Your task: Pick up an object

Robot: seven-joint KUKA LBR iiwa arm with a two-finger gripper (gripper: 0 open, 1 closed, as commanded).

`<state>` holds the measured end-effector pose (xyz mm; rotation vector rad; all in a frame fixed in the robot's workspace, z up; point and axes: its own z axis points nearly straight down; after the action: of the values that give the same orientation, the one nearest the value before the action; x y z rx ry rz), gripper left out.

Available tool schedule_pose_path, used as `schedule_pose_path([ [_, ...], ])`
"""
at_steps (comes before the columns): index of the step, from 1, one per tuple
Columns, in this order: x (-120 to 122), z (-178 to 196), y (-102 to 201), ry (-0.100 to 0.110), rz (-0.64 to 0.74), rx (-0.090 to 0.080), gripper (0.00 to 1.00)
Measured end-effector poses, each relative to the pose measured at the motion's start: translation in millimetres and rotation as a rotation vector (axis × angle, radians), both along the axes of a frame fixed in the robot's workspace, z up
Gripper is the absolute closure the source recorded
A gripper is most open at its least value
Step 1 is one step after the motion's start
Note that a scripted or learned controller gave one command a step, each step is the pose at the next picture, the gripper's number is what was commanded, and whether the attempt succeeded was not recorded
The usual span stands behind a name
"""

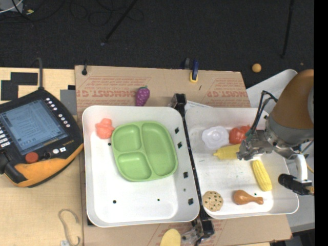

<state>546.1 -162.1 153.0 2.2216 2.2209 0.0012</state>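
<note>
Where fingers (245,152) hover, yellow piece (226,152) beside.

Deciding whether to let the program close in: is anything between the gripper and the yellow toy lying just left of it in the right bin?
Nothing visible. The gripper sits right at the yellow toy's right end. The red toy lies just above, the corn cob below right, both off that line.

A small yellow plastic banana (226,152) lies flat near the middle of the right white bin (230,191), between a clear cup (214,136) and a yellow corn cob (261,174).
</note>
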Motion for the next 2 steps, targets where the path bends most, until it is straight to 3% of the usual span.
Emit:
schedule_pose_path([
  [1, 1.0, 62.7, -3.8, -0.002, 0.0, -0.001, 1.0],
  [2, 1.0, 75.0, -5.2, 0.001, 0.0, 0.0, 1.0],
])
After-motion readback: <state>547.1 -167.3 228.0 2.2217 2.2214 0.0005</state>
